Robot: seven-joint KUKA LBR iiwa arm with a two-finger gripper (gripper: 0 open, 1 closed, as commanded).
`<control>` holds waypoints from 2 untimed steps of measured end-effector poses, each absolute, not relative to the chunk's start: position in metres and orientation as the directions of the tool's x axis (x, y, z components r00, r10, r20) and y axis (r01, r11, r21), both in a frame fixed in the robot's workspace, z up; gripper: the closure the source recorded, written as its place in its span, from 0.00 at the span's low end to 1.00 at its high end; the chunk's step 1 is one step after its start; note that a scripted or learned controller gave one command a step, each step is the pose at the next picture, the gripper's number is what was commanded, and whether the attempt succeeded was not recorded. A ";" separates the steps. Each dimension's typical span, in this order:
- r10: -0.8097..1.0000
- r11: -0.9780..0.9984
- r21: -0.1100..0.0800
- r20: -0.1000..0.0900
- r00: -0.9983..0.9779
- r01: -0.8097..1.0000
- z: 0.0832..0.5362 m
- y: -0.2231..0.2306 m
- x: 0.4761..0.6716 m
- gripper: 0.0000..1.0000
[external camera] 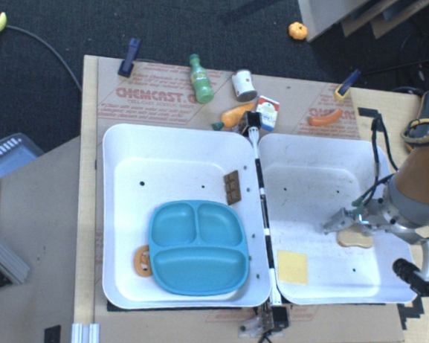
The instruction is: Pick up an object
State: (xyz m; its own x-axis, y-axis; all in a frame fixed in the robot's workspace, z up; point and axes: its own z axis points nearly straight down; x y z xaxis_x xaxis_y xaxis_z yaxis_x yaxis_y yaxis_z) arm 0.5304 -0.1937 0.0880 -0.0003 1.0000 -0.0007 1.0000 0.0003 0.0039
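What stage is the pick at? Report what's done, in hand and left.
Done: the claw is down in the right bin, next to the tan bread slice. In hand: nothing visibly gripped; the slice lies on the bin floor. Left: close on something and lift. The yellow cheese slice and, in the left bin, the blue plate lie untouched.

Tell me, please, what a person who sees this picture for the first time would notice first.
The eye goes first to the big blue divided plate in the left bin, with a small brown chocolate piece above it near the bin's right wall. Next comes the grey and orange arm entering from the right, its hand low in the right bin, close to a pale bread-like piece, with a yellow cheese slice nearer the front.
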 end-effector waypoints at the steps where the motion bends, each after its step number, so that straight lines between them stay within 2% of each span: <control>1: 1.000 -0.001 0.009 -0.005 0.001 1.000 0.099 -0.195 0.531 1.00; 2: 1.000 -0.001 0.002 -0.002 0.001 1.000 0.142 -0.212 0.529 1.00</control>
